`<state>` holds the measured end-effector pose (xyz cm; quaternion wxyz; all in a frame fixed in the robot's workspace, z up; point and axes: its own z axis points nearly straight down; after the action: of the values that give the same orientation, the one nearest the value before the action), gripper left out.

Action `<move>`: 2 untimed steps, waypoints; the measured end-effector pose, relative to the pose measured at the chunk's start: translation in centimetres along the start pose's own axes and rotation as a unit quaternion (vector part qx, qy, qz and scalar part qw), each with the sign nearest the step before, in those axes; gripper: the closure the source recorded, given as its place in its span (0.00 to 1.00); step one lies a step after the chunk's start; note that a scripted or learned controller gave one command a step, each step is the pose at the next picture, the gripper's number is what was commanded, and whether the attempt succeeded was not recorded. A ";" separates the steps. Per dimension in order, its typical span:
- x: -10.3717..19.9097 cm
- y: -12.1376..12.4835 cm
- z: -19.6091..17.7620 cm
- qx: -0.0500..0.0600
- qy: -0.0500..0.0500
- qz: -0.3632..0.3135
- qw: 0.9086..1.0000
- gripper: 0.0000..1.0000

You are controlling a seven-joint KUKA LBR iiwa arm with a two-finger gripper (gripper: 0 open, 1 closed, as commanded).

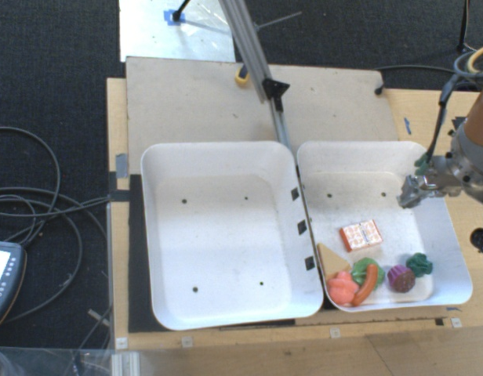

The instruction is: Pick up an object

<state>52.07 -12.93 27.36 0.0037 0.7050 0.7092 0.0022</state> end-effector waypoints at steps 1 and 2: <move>4.9 0.8 -0.1 0.002 0.001 -0.002 1.000 1.00; 10.0 2.5 -0.5 0.002 0.002 -0.002 1.000 1.00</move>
<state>54.53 -2.96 27.86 0.0006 0.7033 0.7109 0.0019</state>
